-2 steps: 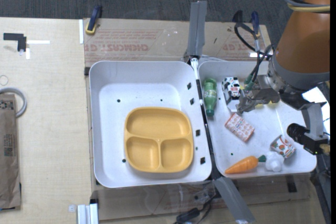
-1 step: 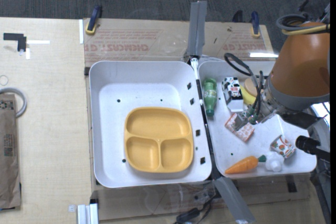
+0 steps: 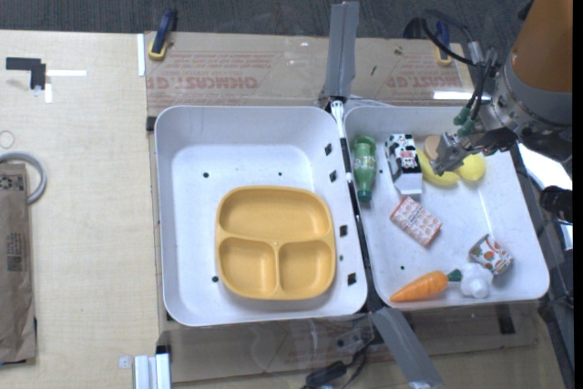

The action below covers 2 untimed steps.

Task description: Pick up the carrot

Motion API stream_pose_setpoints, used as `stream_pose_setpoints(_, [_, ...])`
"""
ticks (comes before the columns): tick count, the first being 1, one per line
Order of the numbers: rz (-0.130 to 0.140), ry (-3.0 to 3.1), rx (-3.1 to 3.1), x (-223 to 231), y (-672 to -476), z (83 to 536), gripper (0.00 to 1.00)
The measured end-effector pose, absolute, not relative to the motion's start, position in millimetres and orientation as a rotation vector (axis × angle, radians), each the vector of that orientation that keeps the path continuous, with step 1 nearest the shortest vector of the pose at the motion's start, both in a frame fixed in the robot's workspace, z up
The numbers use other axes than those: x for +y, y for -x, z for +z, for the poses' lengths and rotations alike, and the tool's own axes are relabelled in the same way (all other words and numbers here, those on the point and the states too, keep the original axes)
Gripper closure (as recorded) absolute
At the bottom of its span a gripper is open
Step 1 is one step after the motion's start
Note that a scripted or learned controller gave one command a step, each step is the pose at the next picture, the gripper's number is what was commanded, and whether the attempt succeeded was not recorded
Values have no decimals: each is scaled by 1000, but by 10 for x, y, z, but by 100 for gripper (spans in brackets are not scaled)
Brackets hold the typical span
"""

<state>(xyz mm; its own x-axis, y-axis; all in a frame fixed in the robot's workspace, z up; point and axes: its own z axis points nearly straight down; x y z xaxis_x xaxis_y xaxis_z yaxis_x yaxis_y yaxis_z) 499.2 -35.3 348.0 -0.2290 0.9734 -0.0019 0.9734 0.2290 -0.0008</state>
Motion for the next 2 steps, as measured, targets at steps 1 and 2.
stream_pose_setpoints(1, [-6,-2193,2252,91,-5216,2404,100])
stream_pose_setpoints(2, [-4,-1970,2446,-418,-5040,3866,100])
